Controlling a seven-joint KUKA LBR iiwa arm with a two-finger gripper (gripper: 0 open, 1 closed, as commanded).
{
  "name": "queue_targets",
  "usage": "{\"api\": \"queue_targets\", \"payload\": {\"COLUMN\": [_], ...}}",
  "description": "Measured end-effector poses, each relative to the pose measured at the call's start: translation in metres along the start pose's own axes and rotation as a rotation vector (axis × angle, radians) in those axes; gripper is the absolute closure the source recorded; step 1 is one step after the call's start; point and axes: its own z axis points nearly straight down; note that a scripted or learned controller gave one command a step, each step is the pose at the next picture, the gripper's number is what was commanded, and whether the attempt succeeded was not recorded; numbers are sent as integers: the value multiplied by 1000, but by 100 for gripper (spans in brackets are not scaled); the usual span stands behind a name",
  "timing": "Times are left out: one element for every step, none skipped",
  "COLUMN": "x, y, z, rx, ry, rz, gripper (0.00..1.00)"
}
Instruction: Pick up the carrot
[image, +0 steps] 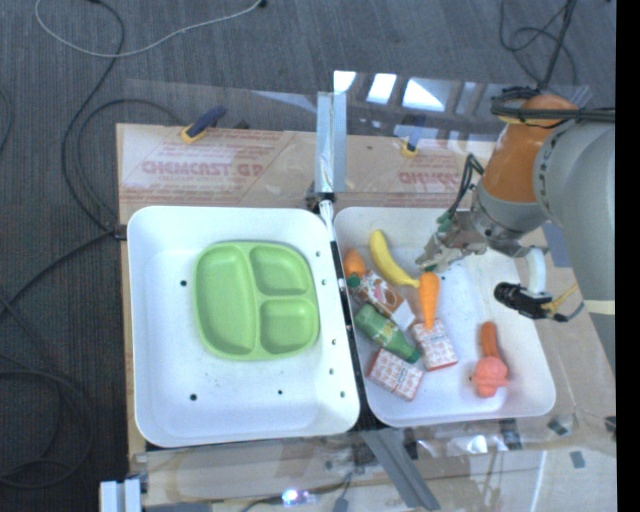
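Because the camera looks down at a slant, the nearest things are at the bottom of the view: the front rim of the left bin (240, 425) and of the right bin (470, 412), which stand side by side with their inner walls touching. In the left bin rests a green divided plate (257, 300). Toward the front of the right bin lie two small red-and-white cartons (397, 374), a green bottle (386, 334) on its side, and, near the right wall, a pink and orange toy (488, 362). Farther in, the carrot (428, 298) lies roughly in the middle of the right bin, its thick end pointing toward the back, with one carton just at its tip. To its left sit a small printed packet (380, 293), another orange piece (354, 264) against the dividing wall, and a yellow banana (390, 262).

Farther back, the gripper (447, 247) hangs over the rear part of the right bin, just beyond the carrot's thick end and beside the banana. Whether its fingers are spread or closed I cannot tell; they blur into the dark wrist hardware. Behind it rises the arm's orange band (515, 165).

As for progress, the carrot appears to rest flat on the bin floor, so the lift looks not yet done; approach, closing and raising seem left
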Motion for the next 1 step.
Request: {"api": "queue_targets", "payload": {"x": [58], "y": [27], "z": [-98], "rx": [0], "ry": [-1], "rz": [101], "gripper": [100]}}
